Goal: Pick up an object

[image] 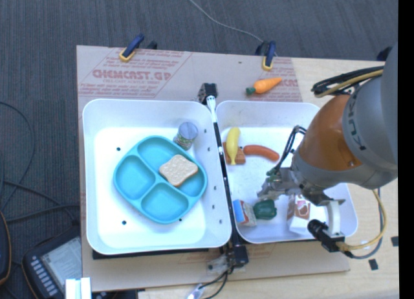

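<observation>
The surface [129, 74] is a brown board carrying two shallow white bins side by side, with blue and yellow clamps [132, 46] at its far edge. The left bin [103, 223] holds a blue divided plate [139, 184]; a slice of toast [178, 169] lies in the plate's compartment nearest the right bin, and a small jar [186, 134] stands just beside the plate's far rim. The right bin [272, 111] holds a yellow banana [232, 144] near its left wall, a red sausage [261, 152] just to the right of the banana, a small red and white carton [243, 214] at the near left corner, a dark green vegetable [264, 210] just beside that carton, and a brown and white box [299, 212] further right. A toy carrot [264, 86] lies on the surface outside the bins, beyond the far edge of the right bin. The arm [362, 136] reaches in from the right, its orange band above the right bin. The tool [277, 184] sits low inside the right bin, directly above the green vegetable and between the sausage and the brown and white box. Whether the tool is open or closed cannot be told from this view, and no object is visibly held in it. A thin cable [207, 13] runs across the dark carpet beyond the surface.
</observation>
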